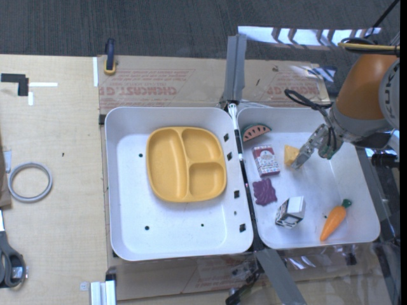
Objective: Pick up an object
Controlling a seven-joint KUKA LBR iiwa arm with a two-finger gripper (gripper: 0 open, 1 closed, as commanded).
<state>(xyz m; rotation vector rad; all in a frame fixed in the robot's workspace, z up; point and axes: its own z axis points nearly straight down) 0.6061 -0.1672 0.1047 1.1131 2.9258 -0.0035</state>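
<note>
from above the bench, the grey arm with its orange band reaches in from the right over the right bin (pixel 356 230). the gripper (pixel 301 155) hangs low near that bin's back half, its tip right beside a small yellow wedge of cheese (pixel 290 154); from here i cannot tell whether it touches the wedge, nor whether the fingers are spread or pressed together, since they blur into one dark shape.

in the same bin, a watermelon slice (pixel 255 132) lies at the back left corner, a small red carton (pixel 266 161) sits just in front of it, and a purple bunch of grapes (pixel 264 192) lies in front of that. a little white and black box (pixel 290 211) stands toward the front, with a carrot (pixel 334 220) near it on the right, tilted with its green top pointing up and away.

the left bin (pixel 127 221) holds a yellow divided plate (pixel 186 164), lying flat in its middle. off on the wooden bench to the left lies a grey ring (pixel 28 182).
</note>
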